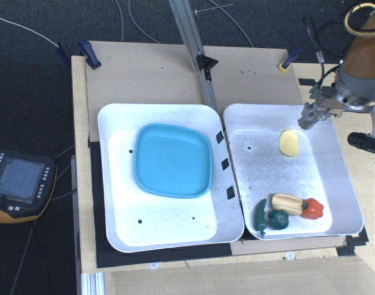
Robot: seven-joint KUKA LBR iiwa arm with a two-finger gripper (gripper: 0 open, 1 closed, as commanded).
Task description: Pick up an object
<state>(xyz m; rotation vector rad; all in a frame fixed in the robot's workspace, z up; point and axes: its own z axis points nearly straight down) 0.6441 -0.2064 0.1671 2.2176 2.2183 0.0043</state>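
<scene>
Jaws state unclear, gripper (307, 119) above right bin (335, 165) rim, near smooth pale-yellow rounded object (289, 143); flat blue plate (173, 160) in left bin (117, 165).

Two white bins (114, 134) sit on a tan counter (144, 72) — the right bin (335, 165) speckled grey across its floor. A sky-blue plate (173, 160) lies in the left bin. The right bin holds a pale yellow piece (289, 143), a tan-and-yellow roll (286, 203), a red-orange pepper (311, 208) and dark green vegetables (270, 217) — the arm (361, 60) shows an orange band over grey.
</scene>
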